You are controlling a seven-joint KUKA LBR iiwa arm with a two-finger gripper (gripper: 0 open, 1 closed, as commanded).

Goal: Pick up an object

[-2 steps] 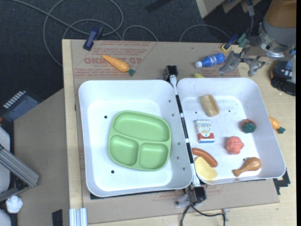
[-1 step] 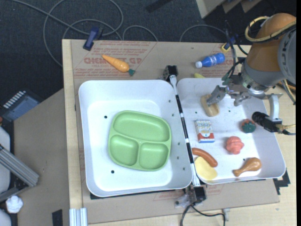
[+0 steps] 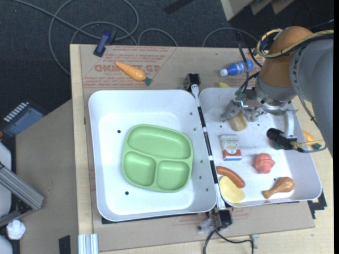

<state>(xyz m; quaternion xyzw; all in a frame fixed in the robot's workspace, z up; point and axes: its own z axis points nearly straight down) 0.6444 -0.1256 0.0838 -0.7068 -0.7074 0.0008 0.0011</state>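
Fingers (image 3: 237,114) low over tan bread roll (image 3: 239,123), grip state unclear, roll's long axis roughly upright in view

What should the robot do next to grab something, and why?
Probably lower a little onto the tan bread piece. The gripper hovers right over it in the right bin, so that is the closest thing to grab; the other toys lie farther away.

We see 2 smooth white plastic bins (image 3: 106,157), a matt green plastic tray (image 3: 157,157), glossy plastic toy foods like the carrot (image 3: 131,71), and a cardboard-covered counter (image 3: 159,60).
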